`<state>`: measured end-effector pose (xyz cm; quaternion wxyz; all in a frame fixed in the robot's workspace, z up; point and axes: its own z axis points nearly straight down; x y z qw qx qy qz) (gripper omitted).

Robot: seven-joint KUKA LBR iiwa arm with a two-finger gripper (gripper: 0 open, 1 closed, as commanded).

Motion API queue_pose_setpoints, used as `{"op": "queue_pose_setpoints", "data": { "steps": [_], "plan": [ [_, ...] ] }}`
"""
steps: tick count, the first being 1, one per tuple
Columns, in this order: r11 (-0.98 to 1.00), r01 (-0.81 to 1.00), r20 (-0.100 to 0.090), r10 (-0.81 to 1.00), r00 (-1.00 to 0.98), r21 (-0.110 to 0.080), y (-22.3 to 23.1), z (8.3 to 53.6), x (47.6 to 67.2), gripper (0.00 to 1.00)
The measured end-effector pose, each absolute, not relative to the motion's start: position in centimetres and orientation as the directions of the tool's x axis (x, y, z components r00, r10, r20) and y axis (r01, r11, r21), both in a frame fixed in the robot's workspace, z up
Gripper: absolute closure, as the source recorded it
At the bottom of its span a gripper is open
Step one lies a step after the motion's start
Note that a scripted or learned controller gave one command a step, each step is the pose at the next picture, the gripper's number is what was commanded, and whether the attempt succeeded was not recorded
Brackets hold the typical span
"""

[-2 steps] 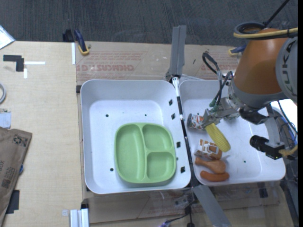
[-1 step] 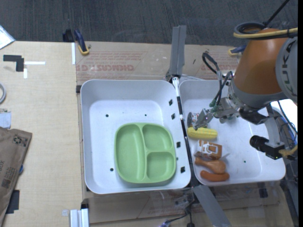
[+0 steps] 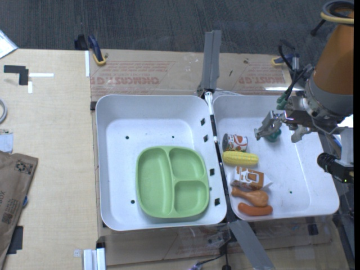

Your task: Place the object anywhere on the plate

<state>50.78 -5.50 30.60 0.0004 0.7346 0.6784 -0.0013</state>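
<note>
Two shallow white bins sit side by side on a pale wooden desk (image 3: 45, 111), seen from above at a slant.

Nearest the viewer, at the front of the right bin (image 3: 306, 173), lies a row of toy food items along the bin's left wall. An orange-red sausage (image 3: 255, 209) is closest, then a brown chicken drumstick (image 3: 251, 196) touching it, then a small orange and white packet (image 3: 250, 178), then a yellow corn cob (image 3: 241, 159) lying crosswise, and last a small can (image 3: 235, 143) with a red and white label. All of them lie below and to the left of the fingers, apart from them.

The left bin (image 3: 109, 151) holds a light green plate (image 3: 171, 181) with three compartments. It rests toward the front of that bin, well to the left of the fingers, with nothing on it.

Farther back, above the rear part of the right bin, the grey arm with its orange band reaches in from the right. Its fingers (image 3: 272, 129) hang over the bin floor, just beyond the can and to its right. They look slightly apart, with a small teal part between the tips; whether they grip anything cannot be told.

Behind the bins runs a strip of brown cardboard (image 3: 152, 75) with red print.
</note>
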Motion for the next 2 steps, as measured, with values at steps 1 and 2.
{"op": "queue_pose_setpoints", "data": {
  "steps": [1, 2],
  "plan": [
    [0.037, 0.999, -0.003, 0.999, -0.037, -0.002, -2.9, 35.0, 53.9, 0.0],
    [0.019, 1.0, -0.002, 1.0, -0.019, -0.004, 1.3, 31.7, 51.1, 0.0]
  ]
}}
